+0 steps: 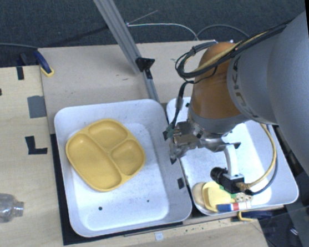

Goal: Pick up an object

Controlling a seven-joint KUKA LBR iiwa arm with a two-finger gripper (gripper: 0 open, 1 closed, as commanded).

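A yellow divided plate [106, 154] lies in the left bin [121, 213], toward its upper left. In the right bin [280, 188], a pale yellow object [209, 195] rests at the near left corner, with a small white item with red and blue ends [233, 207] beside it at the front rim. The gripper [177, 143] hangs below the orange wrist band [212, 93], over the right bin's left wall, close to the divide between the bins. The arm's grey body hides much of the right bin.
A clear plastic bottle [1, 207] lies on the wooden bench left of the bins. A slanted metal rail [124, 37] reaches down to the left bin's far right corner. Cables [264, 176] loop over the right bin.
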